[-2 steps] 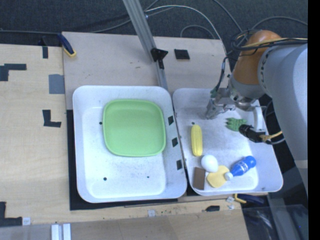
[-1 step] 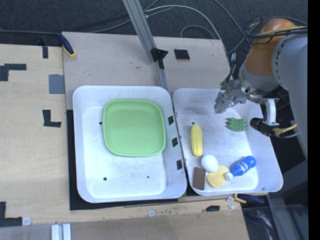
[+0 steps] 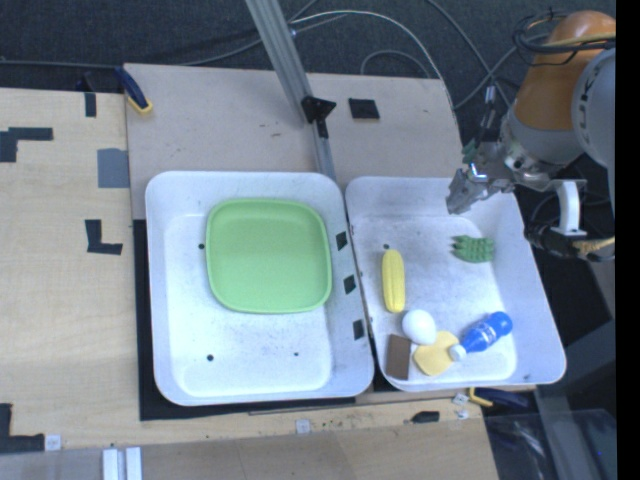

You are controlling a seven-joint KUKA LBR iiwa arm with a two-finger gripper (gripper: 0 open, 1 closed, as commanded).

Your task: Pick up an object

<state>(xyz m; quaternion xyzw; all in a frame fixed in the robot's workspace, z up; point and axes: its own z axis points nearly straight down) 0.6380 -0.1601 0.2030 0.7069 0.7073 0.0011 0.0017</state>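
The right bin (image 3: 520,268) holds several small objects. A green spiky toy (image 3: 473,249) lies near its right wall. A yellow banana-shaped piece (image 3: 394,280) lies upright in the view near the left wall. At the front sit a white egg (image 3: 418,323), a brown block (image 3: 399,356), a yellow piece (image 3: 434,356) and a blue bottle (image 3: 482,333). My gripper (image 3: 463,196) hangs over the bin's far right part, up and slightly left of the green toy, with nothing seen between its fingers.
The left bin (image 3: 175,298) carries a green square plate (image 3: 268,255). A slanted metal pole (image 3: 290,63) rises behind the bins. Cables loop across the dark floor at the back. The wooden bench (image 3: 60,268) extends to the left.
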